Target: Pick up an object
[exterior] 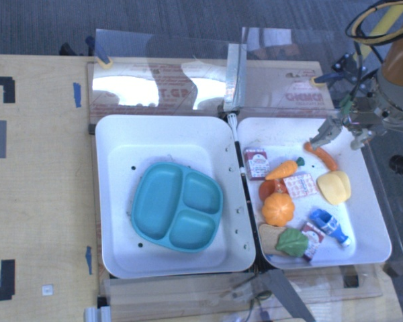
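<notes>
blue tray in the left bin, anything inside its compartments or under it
The blue tray sits in the left bin, and all three of its compartments look bare. Whatever lies under it is covered by the tray itself, so that cannot be seen.

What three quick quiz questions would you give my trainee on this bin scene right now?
1. True or false: the teal divided plate lies in the left bin.
2. Which thing lies nearest the pincer? A) blue bottle B) long orange chili C) green leaf
3. Fill in: the small pumpkin lies in the ___ bin.

Key: 1 true; 2 B; 3 right.
</notes>
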You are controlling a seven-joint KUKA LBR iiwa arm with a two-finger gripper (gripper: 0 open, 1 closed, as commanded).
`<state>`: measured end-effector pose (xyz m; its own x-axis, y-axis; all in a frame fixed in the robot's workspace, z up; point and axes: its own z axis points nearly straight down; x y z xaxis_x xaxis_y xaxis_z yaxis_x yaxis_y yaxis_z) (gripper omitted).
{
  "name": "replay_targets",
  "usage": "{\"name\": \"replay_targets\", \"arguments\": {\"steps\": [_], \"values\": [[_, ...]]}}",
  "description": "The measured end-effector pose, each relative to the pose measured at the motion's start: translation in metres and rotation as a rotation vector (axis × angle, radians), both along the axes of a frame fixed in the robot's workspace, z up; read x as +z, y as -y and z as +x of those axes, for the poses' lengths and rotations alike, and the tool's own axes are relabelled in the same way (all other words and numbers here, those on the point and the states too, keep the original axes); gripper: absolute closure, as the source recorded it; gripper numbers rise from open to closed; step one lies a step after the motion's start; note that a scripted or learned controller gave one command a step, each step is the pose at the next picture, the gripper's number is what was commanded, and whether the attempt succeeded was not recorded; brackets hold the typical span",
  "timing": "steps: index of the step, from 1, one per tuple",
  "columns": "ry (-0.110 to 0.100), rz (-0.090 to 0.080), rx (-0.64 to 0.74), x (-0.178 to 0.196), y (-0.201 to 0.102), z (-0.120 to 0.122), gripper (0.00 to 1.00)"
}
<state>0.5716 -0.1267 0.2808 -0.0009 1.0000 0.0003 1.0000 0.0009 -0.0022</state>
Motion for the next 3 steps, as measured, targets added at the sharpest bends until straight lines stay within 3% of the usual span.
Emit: {"name": "replay_targets", "arguments": {"steps": [1,2,3], "values": [[-0.007,0.001,0.022,-0.156,-0.021,0.016,0.00],[0.001,0.000,0.022,-0.152,-0.020,0.018,0.00],[0.008,-0.002,0.007,-0.194,-0.018,0.053,0.00]]}}
